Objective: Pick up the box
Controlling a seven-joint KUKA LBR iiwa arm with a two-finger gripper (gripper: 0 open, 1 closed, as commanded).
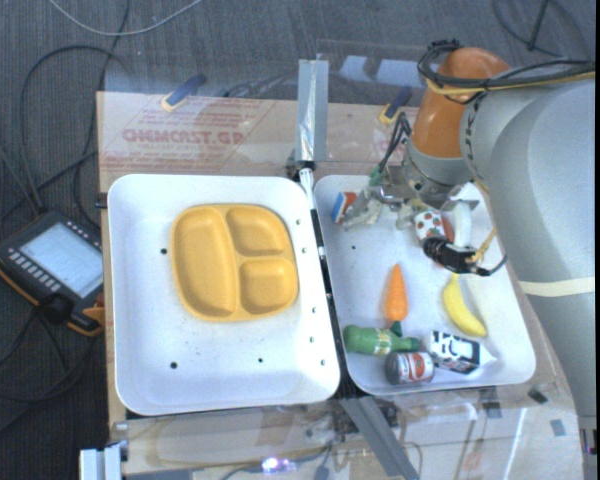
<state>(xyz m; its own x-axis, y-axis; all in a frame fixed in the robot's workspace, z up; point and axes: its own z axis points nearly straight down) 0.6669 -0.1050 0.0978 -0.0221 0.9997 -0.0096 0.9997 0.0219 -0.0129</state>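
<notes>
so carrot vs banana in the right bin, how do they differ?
The carrot is orange, straight and tapered; the banana is yellow and curved. The carrot lies nearer the bin's middle, just above the green bottle; the banana lies nearer the right wall, just above the black-and-white box. The banana looks a bit larger. Both lie flat on the right bin floor, apart from the tool.

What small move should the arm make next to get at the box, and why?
Probably travel toward the near end of the right white bin. The gripper sits at the far-left corner by a small red-and-blue item, while the black-and-white box lies at the near end beside the yellow banana and red-labelled can, apart from the gripper.
</notes>
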